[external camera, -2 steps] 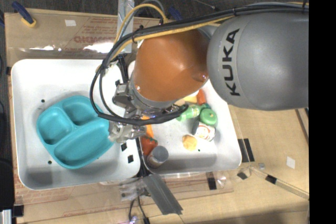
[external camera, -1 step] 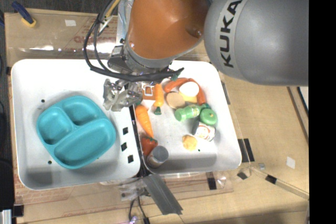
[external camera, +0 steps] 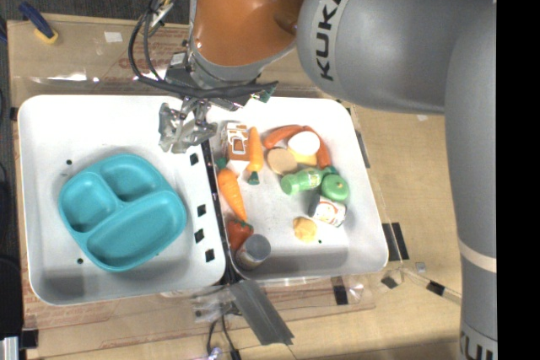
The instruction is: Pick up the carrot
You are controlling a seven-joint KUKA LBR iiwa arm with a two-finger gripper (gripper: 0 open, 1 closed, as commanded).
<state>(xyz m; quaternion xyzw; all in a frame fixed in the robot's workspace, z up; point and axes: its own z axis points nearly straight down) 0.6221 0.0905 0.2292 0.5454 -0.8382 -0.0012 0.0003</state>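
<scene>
Claw (external camera: 184, 129) sits over the left bin's (external camera: 42, 181) right edge, near the divider; can't tell if it's open or closed. Carrot (external camera: 230, 191) lies in the right bin (external camera: 359, 181), just below-right of the claw, apart from it. Teal divided plate (external camera: 122, 211) in the left bin.

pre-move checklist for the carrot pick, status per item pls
1. Carrot in view, at the right bin's left edge: ok.
2. Claw over the carrot: not ok, it sits up and to the left, near the divider between the bins.
3. Claw holding nothing: ok.
4. Room around the carrot: not ok, a red vegetable touches its lower tip.
5. Teal tray out of the way in the left bin: ok.
</scene>
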